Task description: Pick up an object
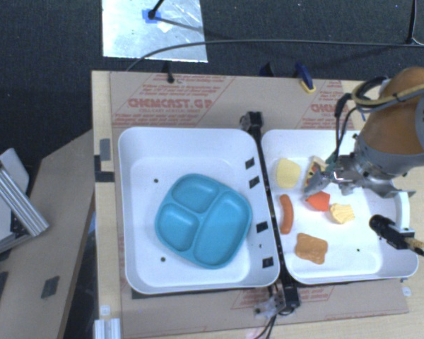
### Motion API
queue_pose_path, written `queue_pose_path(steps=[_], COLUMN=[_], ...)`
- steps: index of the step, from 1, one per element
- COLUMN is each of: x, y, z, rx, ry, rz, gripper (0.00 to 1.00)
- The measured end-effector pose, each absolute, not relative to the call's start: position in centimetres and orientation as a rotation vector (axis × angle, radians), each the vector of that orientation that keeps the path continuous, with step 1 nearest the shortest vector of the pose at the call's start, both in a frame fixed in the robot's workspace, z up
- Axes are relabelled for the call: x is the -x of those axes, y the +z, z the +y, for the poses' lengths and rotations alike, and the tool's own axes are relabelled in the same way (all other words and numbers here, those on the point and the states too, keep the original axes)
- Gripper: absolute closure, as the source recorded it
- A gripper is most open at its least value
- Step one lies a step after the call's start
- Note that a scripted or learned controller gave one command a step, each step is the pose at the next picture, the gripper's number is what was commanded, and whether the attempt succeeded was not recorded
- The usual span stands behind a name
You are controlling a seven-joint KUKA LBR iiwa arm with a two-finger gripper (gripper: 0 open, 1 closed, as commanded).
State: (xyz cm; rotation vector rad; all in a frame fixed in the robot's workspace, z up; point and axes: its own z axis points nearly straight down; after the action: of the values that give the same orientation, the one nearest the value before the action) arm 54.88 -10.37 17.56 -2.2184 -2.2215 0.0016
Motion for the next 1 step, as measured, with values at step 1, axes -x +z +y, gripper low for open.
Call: queue_pose_path(steps=[1], x=[-54.66], y=[11.3], z=[-10.53], rx=[2.219], ry=[0.002], rz=[-2.221], gripper=[0.0])
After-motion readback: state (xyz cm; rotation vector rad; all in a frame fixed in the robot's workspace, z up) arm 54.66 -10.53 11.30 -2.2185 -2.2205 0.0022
